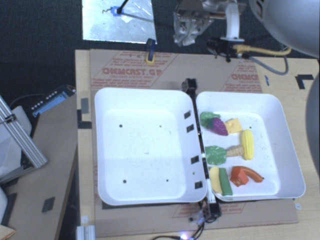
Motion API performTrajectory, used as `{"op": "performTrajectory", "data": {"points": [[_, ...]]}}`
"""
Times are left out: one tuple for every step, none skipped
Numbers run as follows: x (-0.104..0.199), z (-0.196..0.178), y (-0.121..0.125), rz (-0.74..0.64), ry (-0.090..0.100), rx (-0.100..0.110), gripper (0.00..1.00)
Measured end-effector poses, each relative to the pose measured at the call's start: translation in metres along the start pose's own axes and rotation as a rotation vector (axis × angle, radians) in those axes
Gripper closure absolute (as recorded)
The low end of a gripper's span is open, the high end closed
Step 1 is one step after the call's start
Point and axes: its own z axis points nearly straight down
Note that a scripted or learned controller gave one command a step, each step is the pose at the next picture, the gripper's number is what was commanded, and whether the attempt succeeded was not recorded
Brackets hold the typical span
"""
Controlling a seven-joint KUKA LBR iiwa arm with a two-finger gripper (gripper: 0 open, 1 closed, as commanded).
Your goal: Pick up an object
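Item: pincer [186, 34], at the top of the camera view near twelve o'clock, raised above the bench [130, 69] and outside both bins; whether it is apart or together cannot be told from this slant, and nothing shows in it. Item: left bin [105, 104], white, shallow. Item: right bin [285, 134], white, shallow, holding every candidate for the pick, all gathered in its left half close to the shared divider. Contents, from the far end toward the near end: purple grapes with a green leaf [215, 122]; yellow cheese wedge [233, 126] just beside it at three o'clock; corn cob [247, 144], long axis running twelve to six; green leafy piece [216, 155] lying against the divider, with a pale stem reaching toward the cob; yellow piece [215, 179] and green piece [225, 182], touching side by side, long axes roughly twelve to six; orange-red pepper [242, 176], long axis nearer three to nine. Governing relation: the whole cluster lies at about five o'clock from the pincer and well apart from it, the grapes nearest. Judgement: the pick is not yet begun; the coming move calls for travel toward five o'clock, then descent, with the cob standing clearest of its neighbours for a straddling grip.
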Motion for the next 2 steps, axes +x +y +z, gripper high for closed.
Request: {"op": "performTrajectory", "data": {"points": [[0.038, 0.003, 0.0, -0.009, 0.002, -0.003, 1.0], [-0.001, 0.001, 0.0, -0.001, 0.001, -0.002, 1.0]]}}
